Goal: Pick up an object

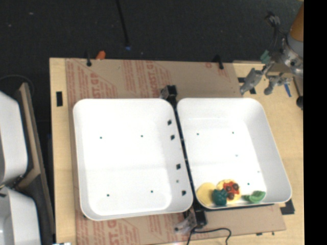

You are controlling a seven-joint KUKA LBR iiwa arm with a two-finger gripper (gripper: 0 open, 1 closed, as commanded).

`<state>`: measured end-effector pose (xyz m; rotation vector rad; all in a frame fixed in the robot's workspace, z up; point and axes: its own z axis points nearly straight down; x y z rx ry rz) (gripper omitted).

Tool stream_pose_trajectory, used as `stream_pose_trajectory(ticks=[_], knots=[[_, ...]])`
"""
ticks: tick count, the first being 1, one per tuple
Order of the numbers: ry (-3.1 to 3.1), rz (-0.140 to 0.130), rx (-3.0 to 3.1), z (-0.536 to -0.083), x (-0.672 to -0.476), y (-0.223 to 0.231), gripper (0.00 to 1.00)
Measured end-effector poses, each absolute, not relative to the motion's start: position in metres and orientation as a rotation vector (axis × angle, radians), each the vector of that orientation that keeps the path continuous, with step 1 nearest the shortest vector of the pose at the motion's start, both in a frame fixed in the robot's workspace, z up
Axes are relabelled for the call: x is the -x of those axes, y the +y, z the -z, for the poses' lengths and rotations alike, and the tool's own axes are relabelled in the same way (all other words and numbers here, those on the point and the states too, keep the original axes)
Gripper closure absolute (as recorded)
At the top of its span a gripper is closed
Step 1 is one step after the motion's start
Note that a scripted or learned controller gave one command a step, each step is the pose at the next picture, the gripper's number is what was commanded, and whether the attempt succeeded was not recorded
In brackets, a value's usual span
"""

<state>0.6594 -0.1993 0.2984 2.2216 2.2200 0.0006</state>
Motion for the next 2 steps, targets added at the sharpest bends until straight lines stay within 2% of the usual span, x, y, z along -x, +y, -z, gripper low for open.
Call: stream_pose_trajectory(ticks=[1,2], knots=[[2.222,0.004,-2.226,-0.228,-0.573,-0.190,0.00],[2.222,0.005,-2.229,-0.150,-0.523,-0.204,0.00]])
